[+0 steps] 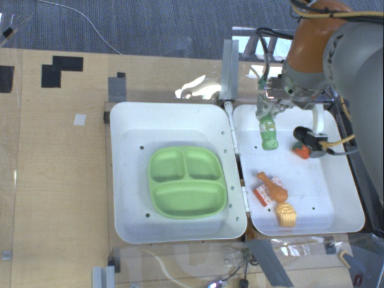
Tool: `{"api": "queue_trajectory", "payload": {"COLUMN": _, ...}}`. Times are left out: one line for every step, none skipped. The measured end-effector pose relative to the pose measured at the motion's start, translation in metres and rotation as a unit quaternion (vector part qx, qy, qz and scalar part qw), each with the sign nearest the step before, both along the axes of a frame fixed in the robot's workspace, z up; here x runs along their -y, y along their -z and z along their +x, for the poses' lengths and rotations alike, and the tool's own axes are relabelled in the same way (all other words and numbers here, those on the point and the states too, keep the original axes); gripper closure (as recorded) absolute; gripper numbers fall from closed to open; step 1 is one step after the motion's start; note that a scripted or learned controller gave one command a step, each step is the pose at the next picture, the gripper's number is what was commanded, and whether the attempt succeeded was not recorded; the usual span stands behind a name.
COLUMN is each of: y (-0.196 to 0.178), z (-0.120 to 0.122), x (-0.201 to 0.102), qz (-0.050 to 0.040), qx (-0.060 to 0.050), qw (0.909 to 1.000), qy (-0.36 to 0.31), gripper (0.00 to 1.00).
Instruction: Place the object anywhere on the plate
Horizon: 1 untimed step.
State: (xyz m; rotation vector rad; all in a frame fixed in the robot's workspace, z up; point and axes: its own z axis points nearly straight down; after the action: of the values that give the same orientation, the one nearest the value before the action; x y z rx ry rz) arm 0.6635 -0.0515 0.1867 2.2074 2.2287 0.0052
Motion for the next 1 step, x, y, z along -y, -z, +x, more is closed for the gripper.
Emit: {"api": "queue_trajectory", "payload": {"y": 0.0014, "z": -0.0317, "x": -0.0871, "qz": 0.0010, "qx": -0.001, "qw": 1.0000, "qy": 0.002, "gripper": 1.00}}
